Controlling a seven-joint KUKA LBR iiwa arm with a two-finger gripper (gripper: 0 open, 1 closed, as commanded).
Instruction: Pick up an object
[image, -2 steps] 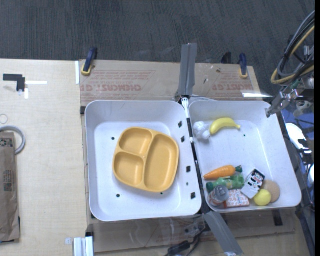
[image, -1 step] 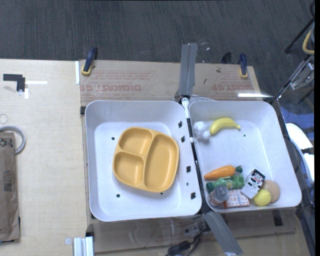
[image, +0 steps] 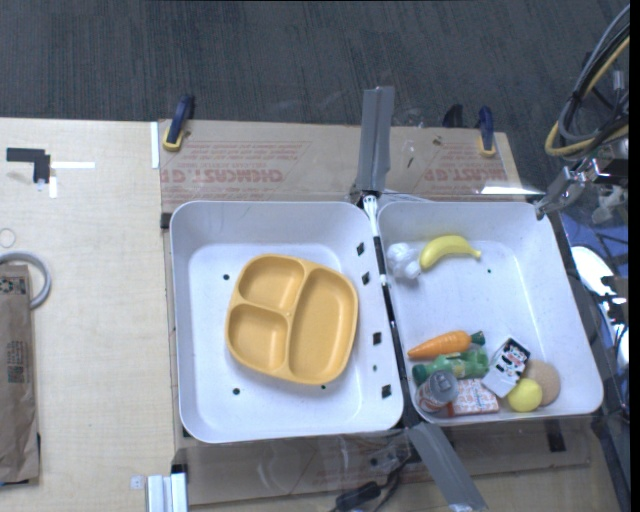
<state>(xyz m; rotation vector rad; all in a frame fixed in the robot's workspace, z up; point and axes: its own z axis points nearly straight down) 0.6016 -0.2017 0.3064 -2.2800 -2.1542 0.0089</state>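
The left bin (image: 200, 300) holds a yellow three-compartment plate (image: 292, 318), lying flat near its middle. In the right bin (image: 560, 300), a yellow banana (image: 448, 249) lies at the back beside a small white lump (image: 403, 261). A pile fills the front corner: an orange carrot (image: 439, 344), a green toy (image: 462, 362), a round grey-green lid (image: 439, 385), a red-and-white packet (image: 470, 399), a small white box with black print (image: 507, 366), a yellow lemon (image: 524, 396) and a tan round piece (image: 545, 380).
A grey divider bar (image: 375, 140) runs back from where the bins meet. Blue clamps (image: 180, 118) (image: 485, 128) hold cardboard behind the bins. Cables and a metal fitting (image: 568, 186) hang at the right bin's back right corner. A brown paper bag (image: 15, 370) lies far left.
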